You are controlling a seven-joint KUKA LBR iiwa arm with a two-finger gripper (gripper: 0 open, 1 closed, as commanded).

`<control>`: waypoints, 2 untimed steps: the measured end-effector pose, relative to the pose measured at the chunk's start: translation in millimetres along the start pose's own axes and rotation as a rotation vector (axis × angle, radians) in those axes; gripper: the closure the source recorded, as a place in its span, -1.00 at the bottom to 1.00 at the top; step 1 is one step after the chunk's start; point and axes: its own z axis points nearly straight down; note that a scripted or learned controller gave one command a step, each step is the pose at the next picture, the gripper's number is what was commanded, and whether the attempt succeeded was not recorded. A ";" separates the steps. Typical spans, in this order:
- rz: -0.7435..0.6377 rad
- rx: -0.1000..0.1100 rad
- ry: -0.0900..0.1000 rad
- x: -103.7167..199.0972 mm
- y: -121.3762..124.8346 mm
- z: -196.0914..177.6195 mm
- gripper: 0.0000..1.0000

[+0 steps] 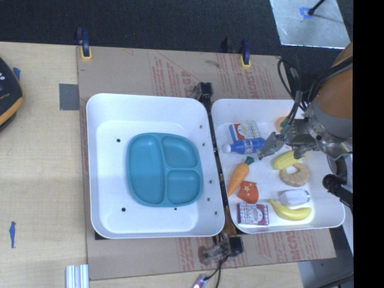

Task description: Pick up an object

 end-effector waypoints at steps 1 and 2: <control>0.000 0.000 -0.001 3.1 -6.1 153.0 -1.00; -0.003 0.001 -0.002 2.0 -6.2 142.8 1.00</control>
